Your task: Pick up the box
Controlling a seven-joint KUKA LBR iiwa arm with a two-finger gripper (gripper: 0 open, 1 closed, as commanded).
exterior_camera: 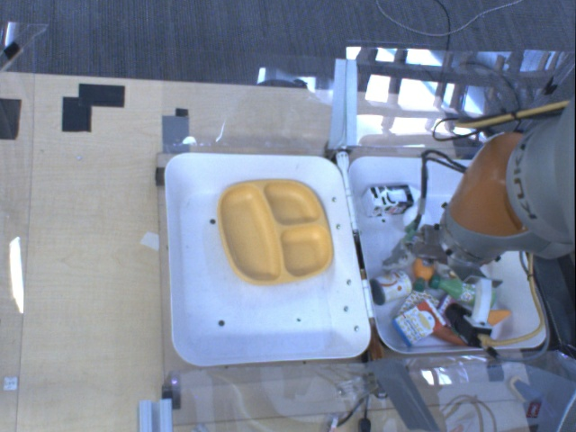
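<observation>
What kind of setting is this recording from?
Likely a robotics lab bench: two white bins on a wooden top, a grey-and-orange arm reaching into the cluttered one, loose cables on carpet behind.

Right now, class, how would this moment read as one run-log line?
arm: over right white bin | small printed cardboard box: lying in that bin, not lifted | yellow divided plastic tray: in left white bin

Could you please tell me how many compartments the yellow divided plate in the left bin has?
3. On the yellow divided plate: one long compartment down its left side, one smaller at the upper right, one at the lower right. None looks hidden.
</observation>
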